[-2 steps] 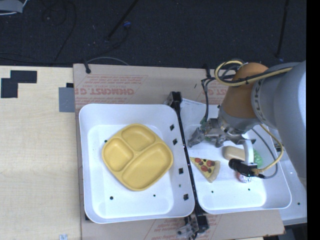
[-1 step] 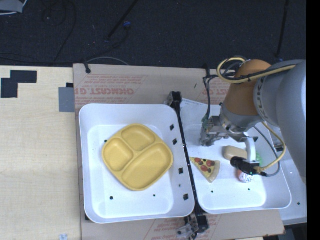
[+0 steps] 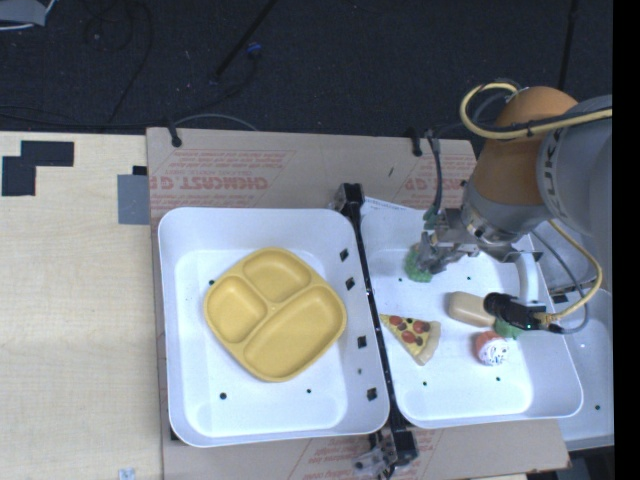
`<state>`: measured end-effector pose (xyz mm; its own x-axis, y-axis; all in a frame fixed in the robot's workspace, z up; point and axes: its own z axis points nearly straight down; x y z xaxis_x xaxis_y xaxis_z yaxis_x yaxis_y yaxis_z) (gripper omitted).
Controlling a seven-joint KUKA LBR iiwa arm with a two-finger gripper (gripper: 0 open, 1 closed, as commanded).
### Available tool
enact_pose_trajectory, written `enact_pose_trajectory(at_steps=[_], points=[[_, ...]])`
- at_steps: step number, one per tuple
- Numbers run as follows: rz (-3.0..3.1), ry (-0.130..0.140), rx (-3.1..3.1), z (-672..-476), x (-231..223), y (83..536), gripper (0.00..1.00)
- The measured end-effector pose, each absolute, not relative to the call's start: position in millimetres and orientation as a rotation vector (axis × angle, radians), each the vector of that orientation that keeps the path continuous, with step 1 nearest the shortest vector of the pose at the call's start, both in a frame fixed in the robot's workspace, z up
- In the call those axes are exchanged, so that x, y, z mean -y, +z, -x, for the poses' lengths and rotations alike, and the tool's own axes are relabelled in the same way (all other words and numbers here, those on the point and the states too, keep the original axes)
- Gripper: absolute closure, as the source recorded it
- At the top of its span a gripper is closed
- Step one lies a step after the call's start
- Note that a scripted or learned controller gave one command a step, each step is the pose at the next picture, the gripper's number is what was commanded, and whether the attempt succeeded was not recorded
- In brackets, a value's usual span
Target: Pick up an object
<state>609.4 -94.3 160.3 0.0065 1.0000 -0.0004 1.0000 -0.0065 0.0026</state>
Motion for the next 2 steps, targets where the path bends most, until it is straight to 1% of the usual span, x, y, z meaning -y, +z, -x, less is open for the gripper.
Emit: enact_pose_trajectory(at_steps=[1, 2], points=[[-2.222, 0.003, -2.216, -612.3, 100.8, 222.3, 1.00], [-2.223, 0.000, -2.221, -612.4, 101.8, 234.0, 1.00]])
